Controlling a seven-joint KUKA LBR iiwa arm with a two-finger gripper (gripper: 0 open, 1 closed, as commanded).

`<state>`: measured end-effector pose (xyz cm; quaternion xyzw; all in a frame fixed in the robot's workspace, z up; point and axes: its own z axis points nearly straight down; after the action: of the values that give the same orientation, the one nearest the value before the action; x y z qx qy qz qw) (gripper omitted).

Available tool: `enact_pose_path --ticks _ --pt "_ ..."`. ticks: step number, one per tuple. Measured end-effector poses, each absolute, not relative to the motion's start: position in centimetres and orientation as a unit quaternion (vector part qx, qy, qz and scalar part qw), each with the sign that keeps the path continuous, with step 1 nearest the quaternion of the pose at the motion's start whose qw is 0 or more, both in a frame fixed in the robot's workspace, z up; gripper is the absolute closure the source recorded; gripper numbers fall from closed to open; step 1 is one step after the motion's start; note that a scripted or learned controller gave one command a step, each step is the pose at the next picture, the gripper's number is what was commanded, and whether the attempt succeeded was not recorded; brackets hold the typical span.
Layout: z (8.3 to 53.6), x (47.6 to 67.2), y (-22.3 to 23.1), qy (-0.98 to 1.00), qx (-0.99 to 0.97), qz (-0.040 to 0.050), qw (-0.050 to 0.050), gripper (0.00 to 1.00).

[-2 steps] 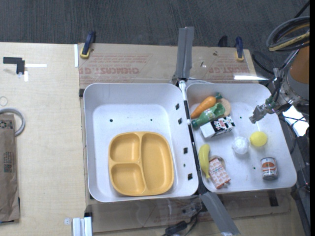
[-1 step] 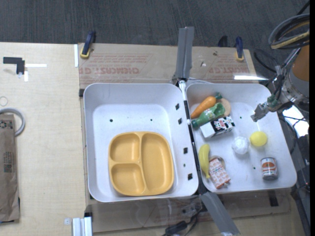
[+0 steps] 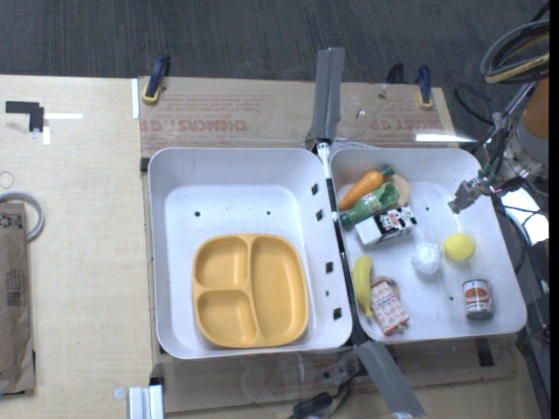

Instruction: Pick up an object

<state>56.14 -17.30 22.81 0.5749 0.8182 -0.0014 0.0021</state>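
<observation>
Two white bins sit side by side; the right bin [image 3: 511,273] holds a lemon [image 3: 458,247] near its right edge. Above that edge hangs the gripper [image 3: 460,201], gripping nothing.

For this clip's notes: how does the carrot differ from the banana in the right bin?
The carrot is orange with a green top; the banana is plain yellow. The carrot lies at a slant near the bin's far side, the banana runs along the bin's left wall near its front. The carrot lies beside a green bottle, the banana beside a small red packet. Both are toy-like food items lying flat in the right bin.
</observation>
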Motion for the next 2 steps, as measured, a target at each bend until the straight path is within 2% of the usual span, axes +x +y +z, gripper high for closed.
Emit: enact_pose_path --ticks 1,2 --pt "21.7 49.9 -18.8 0.799 0.601 -0.0009 0.0 1.0" --pt "21.7 59.7 -13.6 0.807 0.59 -0.0009 0.0 1.0"
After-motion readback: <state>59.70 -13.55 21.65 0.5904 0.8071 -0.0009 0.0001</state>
